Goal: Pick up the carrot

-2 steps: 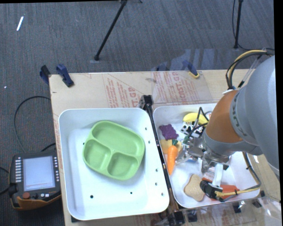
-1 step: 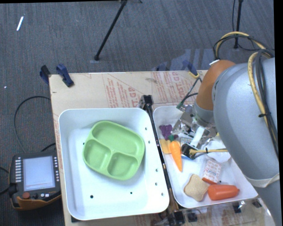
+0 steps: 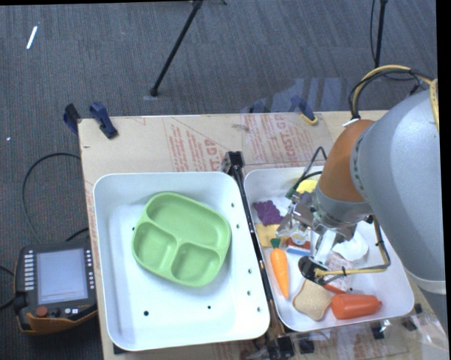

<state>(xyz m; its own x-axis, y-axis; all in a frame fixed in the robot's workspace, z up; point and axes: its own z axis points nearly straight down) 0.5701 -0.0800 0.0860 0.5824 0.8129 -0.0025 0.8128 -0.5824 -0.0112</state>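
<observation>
The carrot point(image 3: 279, 271), orange with a small green top, lies lengthwise along the left side of the right bin point(image 3: 400, 280), close to its wall. My gripper point(image 3: 307, 235) hangs low over the middle of that bin, just up and to the right of the carrot's green end. Nothing orange shows in the gripper. The grey arm with its orange band point(image 3: 344, 164) covers the bin's right half.
Around the carrot lie a bread slice point(image 3: 312, 300), a red-orange piece point(image 3: 355, 305), purple grapes point(image 3: 267, 211) and a yellow item point(image 3: 307, 186). The left bin point(image 3: 119, 305) holds a green divided plate point(image 3: 182, 238). A teach pendant point(image 3: 58, 283) sits left of the bench.
</observation>
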